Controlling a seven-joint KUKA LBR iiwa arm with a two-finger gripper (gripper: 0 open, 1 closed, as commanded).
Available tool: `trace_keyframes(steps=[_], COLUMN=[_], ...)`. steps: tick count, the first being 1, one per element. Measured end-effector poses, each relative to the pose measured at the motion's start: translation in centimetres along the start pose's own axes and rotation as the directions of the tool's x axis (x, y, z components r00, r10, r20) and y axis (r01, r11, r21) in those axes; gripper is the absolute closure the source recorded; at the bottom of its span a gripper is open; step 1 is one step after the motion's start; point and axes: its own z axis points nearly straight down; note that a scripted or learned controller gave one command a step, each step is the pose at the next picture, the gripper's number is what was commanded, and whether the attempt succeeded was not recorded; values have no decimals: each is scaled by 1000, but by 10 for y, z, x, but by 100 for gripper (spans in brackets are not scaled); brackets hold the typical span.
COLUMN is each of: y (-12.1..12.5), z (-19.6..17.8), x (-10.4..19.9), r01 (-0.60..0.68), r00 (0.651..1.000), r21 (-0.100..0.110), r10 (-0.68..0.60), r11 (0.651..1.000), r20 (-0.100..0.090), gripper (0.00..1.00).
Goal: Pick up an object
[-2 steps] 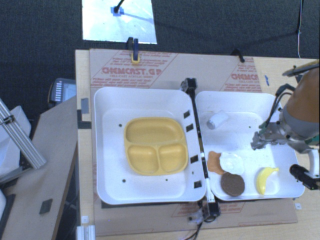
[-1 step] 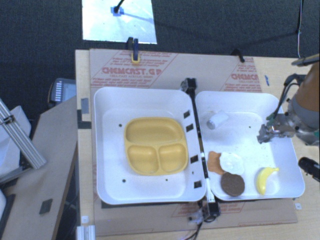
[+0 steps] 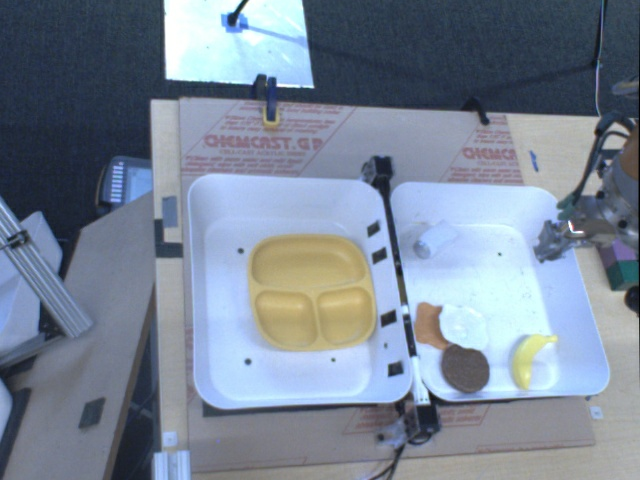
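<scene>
Two white bins (image 3: 300,193) share the bench, and the gripper (image 3: 553,240), grip unreadable at frame right, should descend squarely over the banana (image 3: 530,359) at lower right.

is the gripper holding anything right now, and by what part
Nothing is held. The gripper is at the right bin's right rim, apart from the banana, the brown disc and the small white cylinder.
</scene>
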Motion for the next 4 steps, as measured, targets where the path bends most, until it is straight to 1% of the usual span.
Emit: trace_keyframes(steps=[1,2,3,4], y=[1,12,23,31], z=[-2,-6,12,12], x=[0,55,110,155], r01=[0,5,4,4], r00=[1000,1000,1000,1000], r21=[5,5,7,6], r10=[0,-5,-4,-4], r11=[1000,1000,1000,1000], r20=[-2,-4,-4,-4], gripper=[100,100,100,100])
